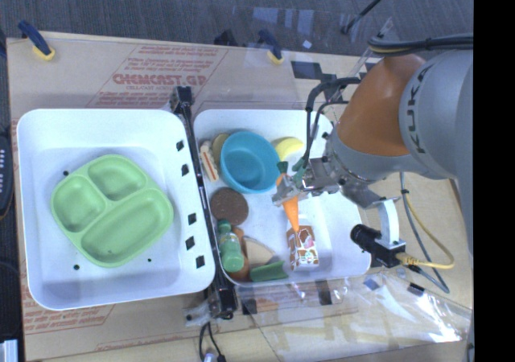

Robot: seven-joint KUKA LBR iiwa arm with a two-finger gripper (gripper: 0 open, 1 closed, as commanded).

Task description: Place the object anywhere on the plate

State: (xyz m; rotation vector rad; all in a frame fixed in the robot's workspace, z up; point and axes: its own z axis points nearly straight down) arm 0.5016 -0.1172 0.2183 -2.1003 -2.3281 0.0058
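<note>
Landmark: I take the bowl (248,161) in the right bin (354,260) as my reference.
Plate (112,208): well left of the bowl, in the left bin (32,191).
Cookie (229,205): just in front of the bowl.
Bottle (231,250): further in front, near the bin's front wall.
Carrot (291,209): right and in front of the bowl.
Gripper (303,179): just right of the bowl, above the carrot.

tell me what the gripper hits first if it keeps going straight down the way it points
Most likely the orange carrot just beneath the gripper in the right bin, with the blue bowl close beside; depth is hard to judge from this one slanted view.
</note>
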